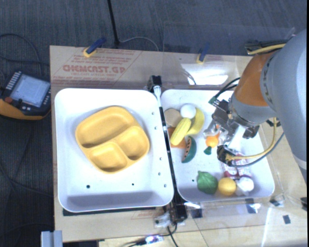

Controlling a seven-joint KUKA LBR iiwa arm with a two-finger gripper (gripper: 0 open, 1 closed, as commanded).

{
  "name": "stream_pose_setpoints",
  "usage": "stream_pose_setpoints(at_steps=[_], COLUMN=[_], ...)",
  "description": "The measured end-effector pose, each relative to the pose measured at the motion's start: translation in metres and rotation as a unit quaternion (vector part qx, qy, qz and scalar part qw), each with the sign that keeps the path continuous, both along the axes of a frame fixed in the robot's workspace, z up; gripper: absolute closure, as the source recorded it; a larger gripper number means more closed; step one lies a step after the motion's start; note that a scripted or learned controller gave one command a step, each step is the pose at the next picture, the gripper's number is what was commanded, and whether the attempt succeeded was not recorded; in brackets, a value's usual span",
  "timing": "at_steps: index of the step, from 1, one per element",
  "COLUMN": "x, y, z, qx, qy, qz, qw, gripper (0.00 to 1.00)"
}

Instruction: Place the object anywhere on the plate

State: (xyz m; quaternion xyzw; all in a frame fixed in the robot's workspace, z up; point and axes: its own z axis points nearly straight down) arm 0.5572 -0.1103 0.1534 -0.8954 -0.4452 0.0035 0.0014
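- Near edge of the right bin [262, 153]: you have a green leafy piece [206, 182], a yellow round fruit [226, 186] and a white-and-red item [243, 183] grouped at the front wall, touching or nearly so.
- The gripper [216, 140] stands low over the middle of that bin. A small orange object [211, 141] sits at its tip; whether it is clamped between the fingers or merely beside them, I cannot tell, nor whether the fingers are apart or together.
- Left of the gripper lie a corn cob [179, 130], a banana [197, 122], a watermelon slice [189, 149] and a white ball [187, 110], close together.
- The yellow divided plate [112, 138] rests in the left bin [67, 184], all three compartments bare. Judgement: nothing is delivered; lift, carry across the divider and release remain for you.
- The surface [144, 66] is a brown printed board with clamps at its far edge.
- Beyond it, dark carpet [41, 14], trailing cables, and a pendant [24, 94] on the floor at left.
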Motion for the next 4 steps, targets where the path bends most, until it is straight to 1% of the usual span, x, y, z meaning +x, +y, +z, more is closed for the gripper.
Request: stream_pose_setpoints(at_steps=[1, 2, 3, 4], x=[-0.002, 0.031, 0.030, 0.030], y=[0.069, 0.128, 0.184, 0.184], z=[0.085, 0.056, 0.027, 0.027], qx=[0.0012, 0.0011, 0.0007, 0.0006], qy=[-0.001, 0.000, 0.000, 0.000], qz=[0.218, 0.189, 0.150, 0.150], qw=[0.9760, 0.9820, 0.9886, 0.9886], gripper=[1.00, 1.00, 1.00, 0.00])
